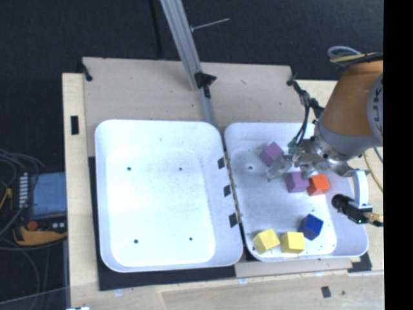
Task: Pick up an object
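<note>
Your tool (288, 165), finger state indiscernible, hangs at centre right over the small purple cube (297, 182), whose orientation is unclear.

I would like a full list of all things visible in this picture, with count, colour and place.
purple blocks: 2, purple, right bin, upper middle, beside the tool
orange block: 1, orange, right bin, right of the lower purple block
blue block: 1, blue, right bin, lower right
yellow blocks: 2, yellow, right bin, near edge, side by side
bins: 2, white, side by side on the bench
arm: 1, grey and orange, from the right
tool: 1, low over the right bin
</note>
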Controlling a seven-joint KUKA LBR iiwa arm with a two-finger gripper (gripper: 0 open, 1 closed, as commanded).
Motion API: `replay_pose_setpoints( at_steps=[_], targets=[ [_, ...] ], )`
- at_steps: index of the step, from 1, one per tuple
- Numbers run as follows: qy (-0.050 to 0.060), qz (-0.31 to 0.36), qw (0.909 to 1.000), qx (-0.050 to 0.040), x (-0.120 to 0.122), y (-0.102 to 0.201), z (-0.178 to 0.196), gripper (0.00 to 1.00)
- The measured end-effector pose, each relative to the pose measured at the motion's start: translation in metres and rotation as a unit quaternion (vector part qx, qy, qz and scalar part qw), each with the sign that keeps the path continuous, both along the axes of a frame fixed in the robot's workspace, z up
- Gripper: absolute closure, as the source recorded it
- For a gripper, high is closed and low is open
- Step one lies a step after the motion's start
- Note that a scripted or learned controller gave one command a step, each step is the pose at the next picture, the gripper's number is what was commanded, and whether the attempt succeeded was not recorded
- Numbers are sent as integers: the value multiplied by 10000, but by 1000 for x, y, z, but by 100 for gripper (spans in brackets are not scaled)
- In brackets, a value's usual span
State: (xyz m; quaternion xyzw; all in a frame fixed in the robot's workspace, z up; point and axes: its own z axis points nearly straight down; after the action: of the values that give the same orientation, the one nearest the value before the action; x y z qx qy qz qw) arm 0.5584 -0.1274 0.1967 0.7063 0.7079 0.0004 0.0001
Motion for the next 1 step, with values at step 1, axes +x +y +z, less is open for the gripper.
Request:
replay_pose_setpoints(
  at_steps=[1],
  targets=[
    [-5, -10, 10000, -2, 0, 0, 0, 0]
  ],
)
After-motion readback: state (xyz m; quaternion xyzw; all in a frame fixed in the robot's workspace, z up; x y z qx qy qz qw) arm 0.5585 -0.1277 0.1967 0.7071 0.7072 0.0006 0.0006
